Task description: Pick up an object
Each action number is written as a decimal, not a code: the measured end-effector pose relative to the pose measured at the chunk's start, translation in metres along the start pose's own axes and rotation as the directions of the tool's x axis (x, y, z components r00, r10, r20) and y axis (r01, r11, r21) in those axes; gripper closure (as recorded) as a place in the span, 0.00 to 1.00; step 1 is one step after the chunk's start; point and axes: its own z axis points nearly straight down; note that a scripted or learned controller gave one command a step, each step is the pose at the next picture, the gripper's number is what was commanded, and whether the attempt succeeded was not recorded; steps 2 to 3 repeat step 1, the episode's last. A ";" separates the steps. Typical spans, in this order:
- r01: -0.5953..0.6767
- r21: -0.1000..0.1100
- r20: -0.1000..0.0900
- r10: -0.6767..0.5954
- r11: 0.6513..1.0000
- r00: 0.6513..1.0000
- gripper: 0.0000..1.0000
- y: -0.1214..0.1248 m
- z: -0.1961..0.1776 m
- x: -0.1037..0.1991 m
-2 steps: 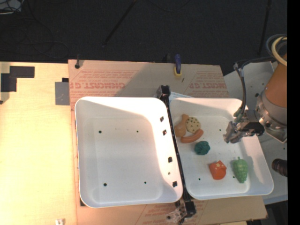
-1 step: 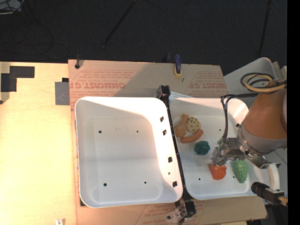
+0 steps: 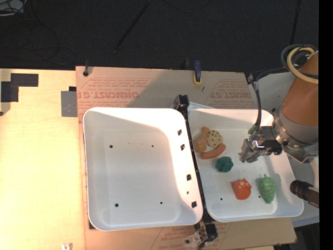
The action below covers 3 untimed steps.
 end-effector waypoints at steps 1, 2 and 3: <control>-0.011 0.027 0.000 0.011 1.000 1.000 1.00 -0.008 0.148 -0.055; -0.011 0.027 0.000 0.011 1.000 1.000 1.00 -0.008 0.148 -0.055; -0.011 0.027 0.000 0.011 1.000 1.000 1.00 -0.008 0.148 -0.055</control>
